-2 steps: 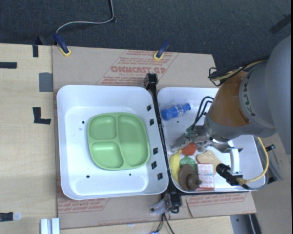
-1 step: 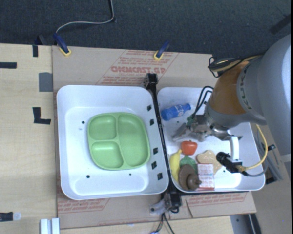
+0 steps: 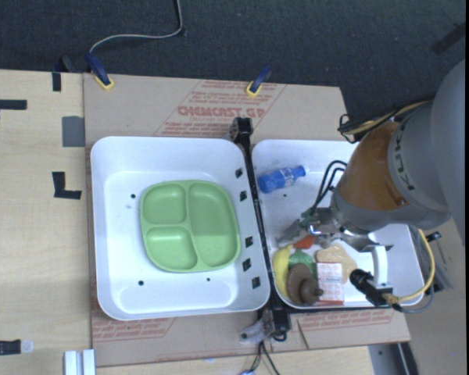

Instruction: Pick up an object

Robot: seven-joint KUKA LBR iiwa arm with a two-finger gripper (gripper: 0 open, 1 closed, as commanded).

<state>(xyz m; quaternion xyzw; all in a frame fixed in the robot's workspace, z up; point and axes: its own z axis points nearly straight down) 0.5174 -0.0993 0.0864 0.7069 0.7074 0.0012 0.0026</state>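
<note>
Camera view looked down at a slant on two white bins set side by side on the counter. Nearest the lens, at about five o'clock in the frame, the right bin (image 3: 297, 153) held a tight cluster of small things along its near wall: a yellow banana (image 3: 281, 266) lying against the divider, a brown rounded piece (image 3: 302, 285) just beside it, and a small white packet with red print (image 3: 330, 279) touching a pale tan item (image 3: 334, 254) behind it. Directly above that cluster, toward three o'clock, the grey arm with its orange band (image 3: 373, 174) had its wrist low over the pile, and the jaws (image 3: 313, 229) sat among dark cabling; whether they were open or closed on anything could not be told from this angle. Nothing was visibly held.

Farther back in the same bin, near one o'clock from the cluster, a blue bottle (image 3: 281, 179) lay on its side, apart from the rest. It looked light and stiff but round and probably slippery, best taken across its middle. The banana seemed soft and bruisable, suited to a gentle grip at mid-length.

At nine o'clock, the left bin (image 3: 109, 162) carried a green divided plate (image 3: 191, 226).
</note>
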